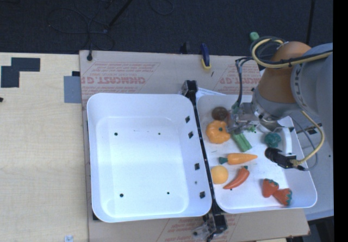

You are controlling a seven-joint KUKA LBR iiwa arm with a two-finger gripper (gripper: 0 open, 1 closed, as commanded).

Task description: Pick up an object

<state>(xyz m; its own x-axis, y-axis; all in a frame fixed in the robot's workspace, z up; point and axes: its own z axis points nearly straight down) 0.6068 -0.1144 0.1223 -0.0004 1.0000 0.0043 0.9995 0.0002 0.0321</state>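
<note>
Plainly, you can start at the left bin (pixel 141 165): its white floor is bare, so the pick has to come from its neighbour. Just past the black clips joining the two walls, the right bin (pixel 252 196) holds all the candidates, loose and mostly apart from one another, which should help a grasp from above.

Along its left side you have a brown round piece (pixel 219 112) at the top, an orange pumpkin-like toy (pixel 217 132) below it, and a yellow-orange ball (pixel 219 174) lower still. A red chilli (pixel 237 179) lies slantwise just beside the ball, and a carrot (pixel 241 158) lies flat above the chilli.

The gripper (pixel 240 123) is low over the upper middle of this bin, between the pumpkin and the bin's centre, with a green stick-shaped vegetable (pixel 241 141) right under or against it. I judge that green piece, or possibly the pumpkin beside it, to be the target, since the tool is lowered exactly there. From this slant you cannot tell how far the gripper is open, nor whether it has hold of anything; the wrist hides the tip.

Further right, a teal lump (pixel 272 139) sits near the wrist, and two red strawberry-like pieces (pixel 276 191) lie in the lower right corner. The arm (pixel 283 80) bends down steeply from the right, probably to keep its approach vertical.
</note>
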